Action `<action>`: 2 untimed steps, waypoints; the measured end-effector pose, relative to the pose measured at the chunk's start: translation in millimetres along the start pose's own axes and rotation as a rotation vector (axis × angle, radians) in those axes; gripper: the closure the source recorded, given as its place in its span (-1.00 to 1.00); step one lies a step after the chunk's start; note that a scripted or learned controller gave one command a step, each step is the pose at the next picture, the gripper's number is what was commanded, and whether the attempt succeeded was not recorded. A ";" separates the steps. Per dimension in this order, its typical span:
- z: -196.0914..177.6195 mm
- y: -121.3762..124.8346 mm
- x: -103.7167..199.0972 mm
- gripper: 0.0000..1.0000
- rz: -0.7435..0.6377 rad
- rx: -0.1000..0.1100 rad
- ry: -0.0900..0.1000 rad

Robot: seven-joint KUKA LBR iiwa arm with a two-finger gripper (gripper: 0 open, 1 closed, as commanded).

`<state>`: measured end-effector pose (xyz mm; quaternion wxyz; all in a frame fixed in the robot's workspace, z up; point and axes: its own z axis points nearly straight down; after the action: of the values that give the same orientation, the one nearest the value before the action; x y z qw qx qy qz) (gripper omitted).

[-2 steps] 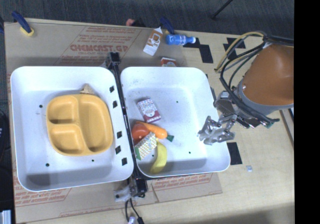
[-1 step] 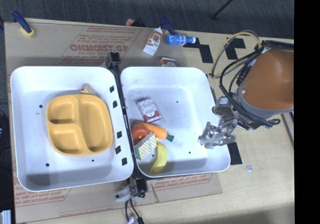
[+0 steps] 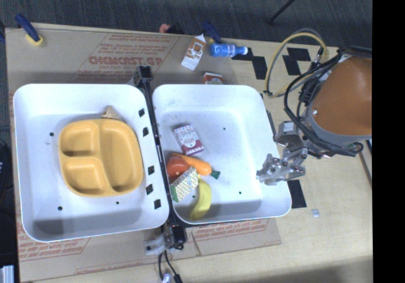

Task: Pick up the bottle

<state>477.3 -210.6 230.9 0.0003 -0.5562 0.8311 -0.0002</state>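
**White bins, bottle outside them**

White left bin (image 3: 38, 212) holds a yellow divided plate (image 3: 100, 156). The gripper (image 3: 273, 171) sits at the right bin's (image 3: 243, 111) 3 o'clock rim; finger state cannot be determined. The blue bottle (image 3: 228, 50) lies on the bench at 12 o'clock of that bin.

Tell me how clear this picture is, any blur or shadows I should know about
Camera view: even, soft light with no harsh glare; the white bins show faint shading along their inner walls. Whole frame is slightly soft, so print on the red packet is unreadable. The tool is small and blurry, its state unclear.
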 end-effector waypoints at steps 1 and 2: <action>16.3 0.9 0.0 1.00 -0.249 -0.005 0.000; 11.1 0.7 0.4 1.00 0.031 -0.005 0.001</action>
<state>476.4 -210.7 219.8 -0.0016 -0.5434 0.8395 0.0015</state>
